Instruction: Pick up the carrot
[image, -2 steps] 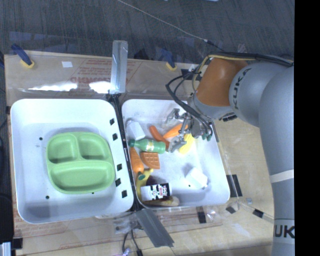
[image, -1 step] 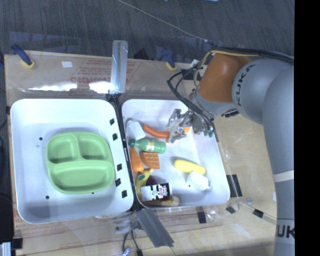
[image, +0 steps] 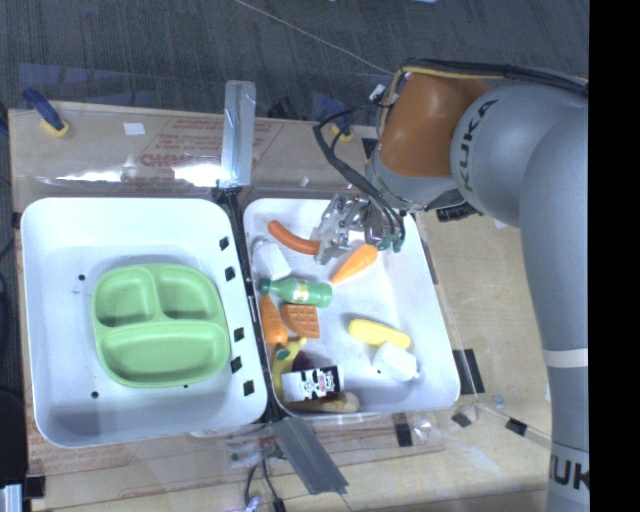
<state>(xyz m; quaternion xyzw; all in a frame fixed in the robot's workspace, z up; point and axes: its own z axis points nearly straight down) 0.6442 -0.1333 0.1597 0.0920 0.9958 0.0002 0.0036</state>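
Your gripper hangs over the upper part of the right bin, just above the thick end of the carrot. The carrot lies on the bin floor at a slant, its tip pointing down and to the left, and the metal fingers sit right at its upper end — whether they are spread or pressed together you cannot tell from this angle, and nothing shows the carrot pinched between them.

Just left of the gripper lies a curved orange-red sausage. Below it you see a green bottle on its side, a waffle piece under that, and a second orange piece along the bin's left wall. A yellow corn cob rests to the right, with a white object just beneath it, and a small milk carton sits near the lower edge.

The left bin holds a green divided plate — well apart from the arm.
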